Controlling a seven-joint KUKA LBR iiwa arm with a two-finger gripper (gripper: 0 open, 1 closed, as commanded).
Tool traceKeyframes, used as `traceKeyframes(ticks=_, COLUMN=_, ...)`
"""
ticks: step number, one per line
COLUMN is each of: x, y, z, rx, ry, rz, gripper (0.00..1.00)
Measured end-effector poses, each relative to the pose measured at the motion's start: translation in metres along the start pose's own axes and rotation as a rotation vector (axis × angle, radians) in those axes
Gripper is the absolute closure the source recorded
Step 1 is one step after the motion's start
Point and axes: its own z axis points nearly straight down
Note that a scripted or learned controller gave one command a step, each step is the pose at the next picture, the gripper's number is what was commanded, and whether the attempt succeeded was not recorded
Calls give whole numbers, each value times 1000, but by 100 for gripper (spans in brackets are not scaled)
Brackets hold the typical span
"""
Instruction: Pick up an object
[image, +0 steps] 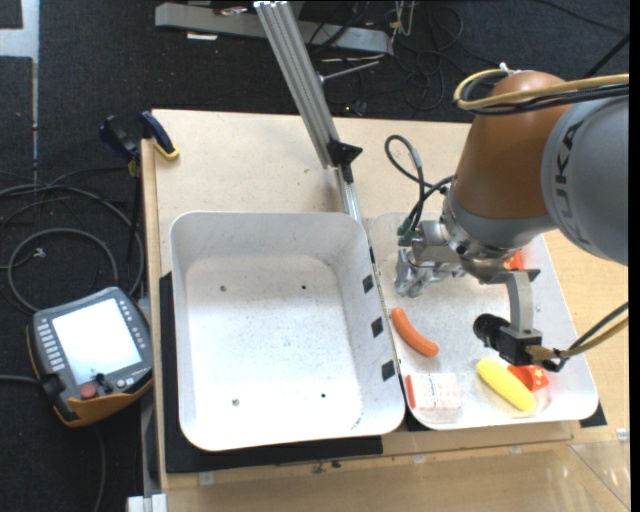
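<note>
Jaws (412, 280) hang above orange sausage (414, 332) in right bin (575, 405); their spread cannot be told

A pale wooden bench (250, 160) stood on dark carpet (70, 100) strewn with black cables (40, 250). A control pendant (90, 350) lay left; a metal strut (300, 85) leaned overhead.

Arm (560, 160) cut off at right edge, hiding right bin's (470, 415) far side, red item (533, 377) partly covered
</note>
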Motion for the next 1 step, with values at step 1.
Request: traceKeyframes(ticks=1, x=47, y=-6, z=6, rx=0, ry=0, rz=1, gripper=100)
